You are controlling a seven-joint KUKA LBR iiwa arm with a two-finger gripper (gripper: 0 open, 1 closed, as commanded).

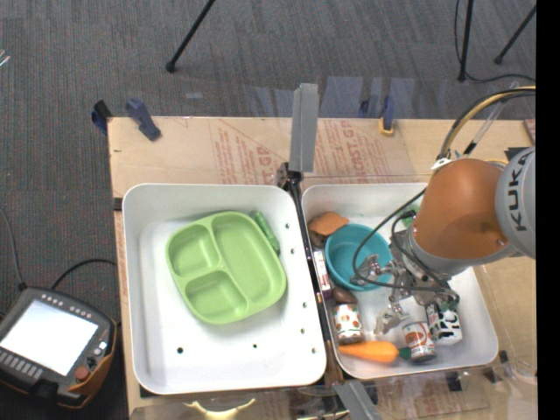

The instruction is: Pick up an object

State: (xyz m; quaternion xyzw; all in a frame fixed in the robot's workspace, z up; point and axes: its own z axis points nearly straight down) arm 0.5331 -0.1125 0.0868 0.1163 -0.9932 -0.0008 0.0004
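I see the carrot at the near edge of the right bin, long axis left-right, tip pointing left. Cans lie just right of it, another can just above it. Gripper hangs over the bin near the teal bowl; can't tell its opening or any hold. Green tray sits in the left bin.

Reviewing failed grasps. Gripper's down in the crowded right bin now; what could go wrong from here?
1. The gripper hangs among close-packed items: small cans, a carrot, another can. It may nudge them or close on two.
2. The teal bowl sits right beside the wrist; a cable crosses it and could snag.
3. Items lie near the right bin's wall, limiting approach.
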